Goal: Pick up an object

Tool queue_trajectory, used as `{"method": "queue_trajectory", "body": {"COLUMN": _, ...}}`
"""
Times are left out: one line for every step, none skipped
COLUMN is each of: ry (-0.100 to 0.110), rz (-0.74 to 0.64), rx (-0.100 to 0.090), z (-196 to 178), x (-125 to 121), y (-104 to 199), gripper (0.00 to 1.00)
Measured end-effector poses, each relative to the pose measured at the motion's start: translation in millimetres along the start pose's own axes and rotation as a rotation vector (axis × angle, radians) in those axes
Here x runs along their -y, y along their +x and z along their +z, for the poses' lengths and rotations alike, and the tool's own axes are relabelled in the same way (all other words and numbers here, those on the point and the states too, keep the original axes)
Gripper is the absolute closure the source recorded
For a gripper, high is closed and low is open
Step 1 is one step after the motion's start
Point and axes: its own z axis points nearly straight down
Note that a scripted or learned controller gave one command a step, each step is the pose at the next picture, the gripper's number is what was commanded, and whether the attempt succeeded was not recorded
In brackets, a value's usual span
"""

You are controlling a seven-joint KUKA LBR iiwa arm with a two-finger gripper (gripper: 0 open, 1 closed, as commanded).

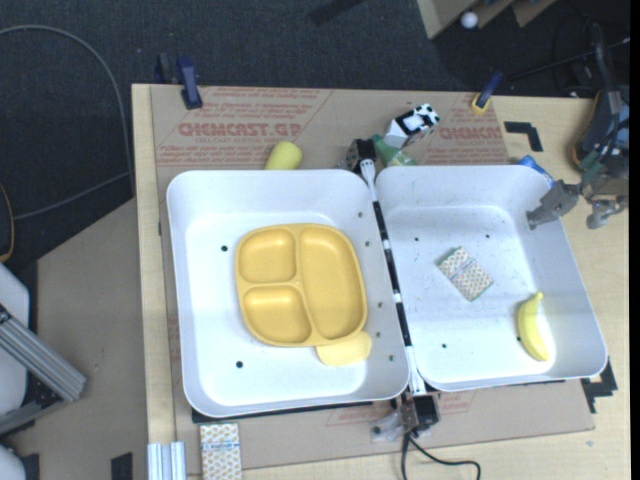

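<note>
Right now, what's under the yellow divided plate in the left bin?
A flat yellow piece pokes out from beneath the yellow divided plate at its near right corner, resting on the left bin. How far it extends underneath is hidden by the plate.

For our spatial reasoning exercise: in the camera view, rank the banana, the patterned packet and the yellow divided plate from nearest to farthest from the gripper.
1. Banana, right bin, near the gripper side.
2. Patterned packet, middle of right bin; close to banana's distance.
3. Yellow divided plate, left bin.

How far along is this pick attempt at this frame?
Nothing looks picked yet. The gripper sits at the right bin's far right rim with nothing visible between its fingers. The banana and patterned packet lie on that bin's floor. Descent, grasp and lift all remain.
</note>
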Motion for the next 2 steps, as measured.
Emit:
{"method": "queue_trajectory", "body": {"ry": -0.005, "rz": 0.000, "rx": 0.002, "z": 192.2, "x": 1.9, "y": -22.3, "gripper": 0.00}}
{"method": "queue_trajectory", "body": {"ry": 0.001, "rz": 0.001, "rx": -0.001, "z": 195.8, "x": 66.2, "y": -15.5, "gripper": 0.00}}
